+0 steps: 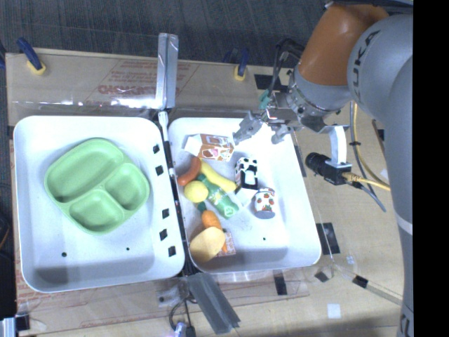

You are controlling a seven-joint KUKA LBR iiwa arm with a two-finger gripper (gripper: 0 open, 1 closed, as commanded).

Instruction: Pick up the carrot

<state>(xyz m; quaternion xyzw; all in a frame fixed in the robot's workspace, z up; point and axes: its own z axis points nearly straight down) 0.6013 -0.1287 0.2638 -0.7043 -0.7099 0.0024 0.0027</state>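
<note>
The carrot (187, 170), a short orange-red piece, lies slanted against the left wall of the right bin (298, 220), beside a banana (218, 179) and a lemon (195, 192). My gripper (263, 131) hangs over the back of that bin, up and to the right of the carrot and well apart from it. Its two fingers are spread open with nothing between them.
Packed around the carrot are a snack packet (215, 148), a green packet (224, 203), a black-and-white toy (245, 173), a patterned cup (264, 202), a small orange ball (210, 220) and a tan potato (207, 243). The left bin (31, 258) holds a green divided plate (97, 184).
</note>
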